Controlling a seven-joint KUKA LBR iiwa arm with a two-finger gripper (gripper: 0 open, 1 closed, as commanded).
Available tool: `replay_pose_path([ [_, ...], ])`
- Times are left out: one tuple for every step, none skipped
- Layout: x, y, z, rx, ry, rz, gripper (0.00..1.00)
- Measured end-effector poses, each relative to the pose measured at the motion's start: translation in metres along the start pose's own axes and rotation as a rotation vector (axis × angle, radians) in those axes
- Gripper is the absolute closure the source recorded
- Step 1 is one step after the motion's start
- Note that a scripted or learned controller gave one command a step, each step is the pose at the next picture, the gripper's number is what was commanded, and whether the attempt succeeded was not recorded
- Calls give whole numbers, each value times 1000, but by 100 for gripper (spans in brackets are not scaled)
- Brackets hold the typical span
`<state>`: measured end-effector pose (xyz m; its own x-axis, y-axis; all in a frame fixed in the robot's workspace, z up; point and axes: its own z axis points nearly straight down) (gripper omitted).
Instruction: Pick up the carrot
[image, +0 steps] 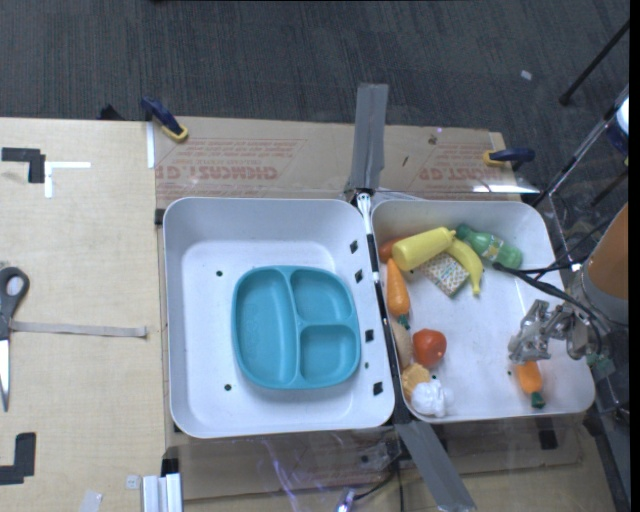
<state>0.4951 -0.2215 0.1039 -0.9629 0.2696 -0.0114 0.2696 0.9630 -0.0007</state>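
The carrot (528, 378) lies in the right bin (480, 405), close to its near right corner, a short orange body with a dark green tip pointing toward the near wall. The gripper (530, 343) hangs just on the far side of it, right above its orange end; whether the two touch cannot be told, and the claw's opening cannot be told either (the metal parts blur together from this angle). The carrot is not seen held. Left of it, past bare white floor, sit a tomato (428, 345) and, nearer, a white lump (431, 399) with a tan piece (413, 377) against it. A long orange piece (398, 288) lies along the bin's left wall. At the far end are a yellow bottle (422, 246), a banana (466, 263), a green bottle (493, 246) and a tan square (444, 274), all crowded together. The left bin (200, 230) holds a teal divided plate (296, 327). Scissors (8, 300) lie on the bench (80, 250) at the far left.
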Motion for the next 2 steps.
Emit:
replay_pose_path([
  [29, 49, -55, -1, 7, -2, 100],
  [29, 49, -55, -1, 7, -2, 0],
])
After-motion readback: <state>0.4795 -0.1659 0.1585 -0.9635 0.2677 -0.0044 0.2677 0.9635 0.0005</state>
